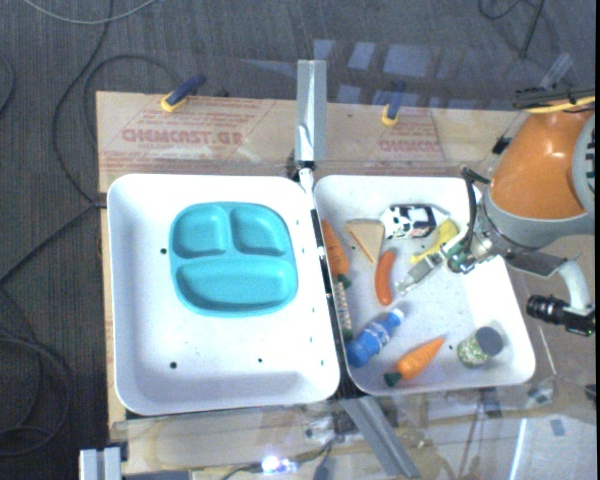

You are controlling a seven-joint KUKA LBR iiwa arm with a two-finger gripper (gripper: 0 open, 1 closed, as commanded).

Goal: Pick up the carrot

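The carrot (421, 356) is orange with a green stub at its lower left end. It lies slanted near the front of the right bin (515, 313). My gripper (460, 255) hangs over the right bin's back right part, below the arm's orange band (542, 166). It is well above and to the right of the carrot, and nothing of the carrot is near it. A thin silvery piece (418, 273) slants down and left from the gripper's tip.
Around the carrot lie a blue bottle (374, 335), a greenish jar (480, 346), an orange-red pepper-like piece (384, 276), a tan wedge (365, 236), a black-and-white toy (412, 220) and a yellow item (438, 240). The left bin (140, 358) holds a blue divided plate (234, 258).
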